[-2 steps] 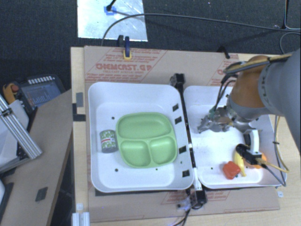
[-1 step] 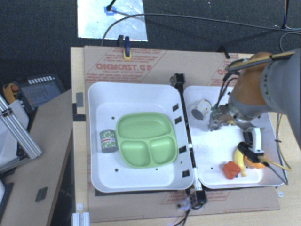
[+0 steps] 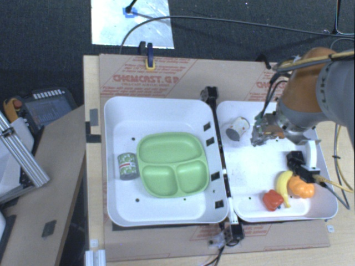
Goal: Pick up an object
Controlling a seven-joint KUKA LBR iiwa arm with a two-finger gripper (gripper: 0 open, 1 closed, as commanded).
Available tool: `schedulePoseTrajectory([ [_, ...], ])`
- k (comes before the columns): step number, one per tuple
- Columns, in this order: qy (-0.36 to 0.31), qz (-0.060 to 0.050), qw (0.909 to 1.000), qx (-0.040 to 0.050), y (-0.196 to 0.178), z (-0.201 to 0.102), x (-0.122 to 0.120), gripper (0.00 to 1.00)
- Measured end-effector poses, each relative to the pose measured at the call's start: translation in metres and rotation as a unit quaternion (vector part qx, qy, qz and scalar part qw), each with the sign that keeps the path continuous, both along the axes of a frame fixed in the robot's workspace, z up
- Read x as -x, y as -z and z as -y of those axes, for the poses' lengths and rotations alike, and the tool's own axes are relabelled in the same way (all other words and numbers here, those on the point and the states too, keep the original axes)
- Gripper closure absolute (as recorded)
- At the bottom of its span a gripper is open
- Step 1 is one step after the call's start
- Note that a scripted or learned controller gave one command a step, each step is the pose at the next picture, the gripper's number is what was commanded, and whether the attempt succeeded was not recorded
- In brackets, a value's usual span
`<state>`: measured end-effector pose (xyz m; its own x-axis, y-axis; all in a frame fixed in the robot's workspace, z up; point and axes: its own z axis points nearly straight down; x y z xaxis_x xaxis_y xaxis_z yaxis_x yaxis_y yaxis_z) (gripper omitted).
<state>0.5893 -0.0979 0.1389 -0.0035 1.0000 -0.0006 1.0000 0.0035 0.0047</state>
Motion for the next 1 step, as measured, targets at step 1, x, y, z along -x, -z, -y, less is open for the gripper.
schedulePoseTrajectory([
  [1, 0.001, 0.001, 1.0000, 0.0003, -0.0475, 0.0049, 0.0051, 1.00],
])
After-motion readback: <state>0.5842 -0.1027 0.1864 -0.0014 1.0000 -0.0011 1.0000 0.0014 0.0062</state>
